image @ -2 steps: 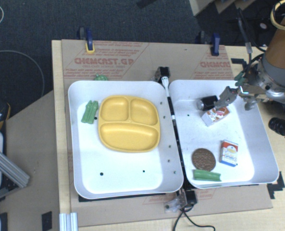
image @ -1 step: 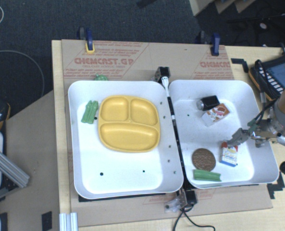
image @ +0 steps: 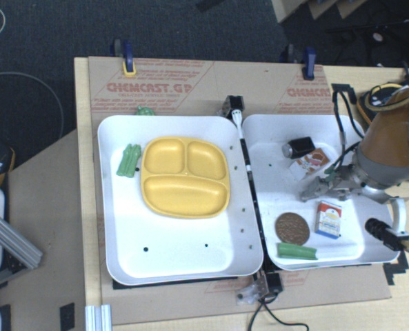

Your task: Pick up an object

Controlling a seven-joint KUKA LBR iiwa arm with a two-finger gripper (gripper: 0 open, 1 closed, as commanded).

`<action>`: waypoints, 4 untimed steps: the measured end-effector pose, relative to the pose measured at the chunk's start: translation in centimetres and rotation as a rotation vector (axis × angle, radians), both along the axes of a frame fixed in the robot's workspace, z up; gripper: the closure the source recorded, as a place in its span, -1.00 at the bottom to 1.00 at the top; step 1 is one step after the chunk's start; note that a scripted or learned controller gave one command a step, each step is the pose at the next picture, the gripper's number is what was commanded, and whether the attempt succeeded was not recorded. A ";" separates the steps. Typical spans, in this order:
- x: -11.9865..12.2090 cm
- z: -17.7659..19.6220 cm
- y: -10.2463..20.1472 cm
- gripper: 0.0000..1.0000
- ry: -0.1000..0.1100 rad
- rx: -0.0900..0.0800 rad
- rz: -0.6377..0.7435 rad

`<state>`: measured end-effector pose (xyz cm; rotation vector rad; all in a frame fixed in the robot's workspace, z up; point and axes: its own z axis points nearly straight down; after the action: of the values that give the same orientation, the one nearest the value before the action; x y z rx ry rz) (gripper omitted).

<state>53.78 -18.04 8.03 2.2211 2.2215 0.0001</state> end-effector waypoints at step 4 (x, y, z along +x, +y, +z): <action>-1.1 0.5 -4.0 -1.00 0.005 0.010 0.000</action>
<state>52.71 -22.02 8.51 2.2291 2.2290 0.0060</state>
